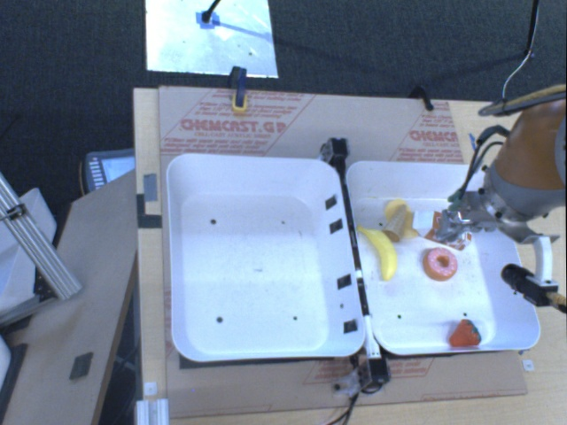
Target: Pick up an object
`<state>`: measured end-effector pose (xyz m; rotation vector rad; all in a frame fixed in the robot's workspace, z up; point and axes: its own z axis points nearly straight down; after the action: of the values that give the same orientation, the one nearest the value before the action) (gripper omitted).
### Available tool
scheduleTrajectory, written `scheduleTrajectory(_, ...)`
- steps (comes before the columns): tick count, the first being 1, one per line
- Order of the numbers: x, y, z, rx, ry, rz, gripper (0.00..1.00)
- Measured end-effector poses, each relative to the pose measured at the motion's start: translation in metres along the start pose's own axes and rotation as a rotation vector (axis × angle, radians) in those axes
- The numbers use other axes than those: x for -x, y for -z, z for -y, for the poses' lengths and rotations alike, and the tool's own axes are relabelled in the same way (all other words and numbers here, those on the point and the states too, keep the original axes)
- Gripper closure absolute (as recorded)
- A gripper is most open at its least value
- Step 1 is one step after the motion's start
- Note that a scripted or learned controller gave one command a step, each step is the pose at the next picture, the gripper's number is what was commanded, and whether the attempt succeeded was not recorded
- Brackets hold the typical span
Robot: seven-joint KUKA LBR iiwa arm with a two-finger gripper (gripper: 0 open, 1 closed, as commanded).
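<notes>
Arm's in from the right, gripper (450, 226) low over the right bin (505, 330), right on an orange-red item (437, 228) — fingers too blurred, can't tell how they stand. Just below sits the pink donut (440, 263). Banana (382, 251) lies near the divider, a tan piece (398, 219) above it, strawberry (464, 333) near the front wall.

We see two white bins (257, 184); a yellow banana (383, 251); a pink-frosted donut (440, 263) with tan rim; a red strawberry (464, 333); a grey arm (523, 189) with orange band; brown board (292, 122) with red print.
</notes>
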<state>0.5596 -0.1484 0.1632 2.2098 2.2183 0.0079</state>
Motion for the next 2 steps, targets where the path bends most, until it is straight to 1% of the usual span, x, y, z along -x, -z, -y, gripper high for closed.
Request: scheduleTrajectory(2,0.001,0.021,-0.002,0.005,0.002,0.001,1.00)
